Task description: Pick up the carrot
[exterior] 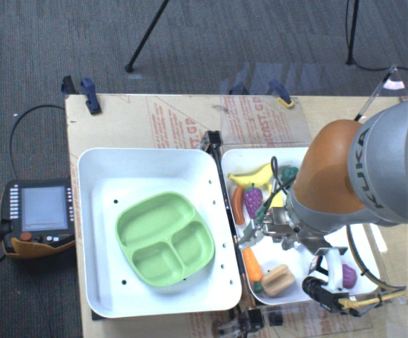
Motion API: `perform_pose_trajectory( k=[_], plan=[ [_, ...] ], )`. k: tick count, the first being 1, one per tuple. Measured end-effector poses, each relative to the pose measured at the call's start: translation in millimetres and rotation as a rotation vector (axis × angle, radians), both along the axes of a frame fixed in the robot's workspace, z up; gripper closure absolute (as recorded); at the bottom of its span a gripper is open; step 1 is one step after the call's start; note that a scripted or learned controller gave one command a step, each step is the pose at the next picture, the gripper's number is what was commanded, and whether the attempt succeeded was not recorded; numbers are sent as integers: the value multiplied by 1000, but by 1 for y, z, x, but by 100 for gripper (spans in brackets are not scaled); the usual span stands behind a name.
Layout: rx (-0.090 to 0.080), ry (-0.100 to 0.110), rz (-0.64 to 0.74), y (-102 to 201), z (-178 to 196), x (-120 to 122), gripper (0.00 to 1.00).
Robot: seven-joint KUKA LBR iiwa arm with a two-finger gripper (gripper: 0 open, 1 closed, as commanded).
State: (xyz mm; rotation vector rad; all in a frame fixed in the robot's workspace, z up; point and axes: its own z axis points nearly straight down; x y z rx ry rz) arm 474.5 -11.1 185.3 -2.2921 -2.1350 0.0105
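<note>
Arm point(355, 174) is over the right bin point(299, 153), wrist bulk covering most of it. Gripper point(260, 227) hangs low at the bin's left side; can't tell its state from this angle, the wrist hardware blocks it.

Carrot point(252, 265) lies just below the gripper on the bin floor, close to the left wall, orange body with a green stub at its lower end. Nothing is being held as far as I can see.

Neighbours, relative to the gripper:
- bread roll point(278, 279) below and slightly right, right beside the carrot
- hot dog point(238, 204) just above-left, along the same wall
- grapes point(253, 200) and banana point(252, 177) above
- purple piece point(348, 276) well to the right, behind the cable loop

Left bin point(98, 189) has the green divided plate point(164, 238), not relevant.

Risks, my read:
- Carrot sits tight to the wall, so one finger may land on the rim or wall instead of beside it.
- The roll is close enough to get pinched along with it or shoved.
- Carrot is tapered and smooth-looking; an off-centre close could squirt it out.
- Descent aimed slightly high grabs the hot dog, similar colour.
</note>
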Motion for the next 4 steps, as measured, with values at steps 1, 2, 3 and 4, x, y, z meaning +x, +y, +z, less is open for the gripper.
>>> perform_pose_trajectory(
  k=[1, 2, 3, 4],
  plan=[
    [-2, -3, -132, -20, 0, 0, 0],
    [1, -2, 119, 11, 0, 0, 0],
    [-3, -3, -188, -22, 0, 0, 0],
    [0, -2, 41, 3, 0, 0, 0]
  ],
)
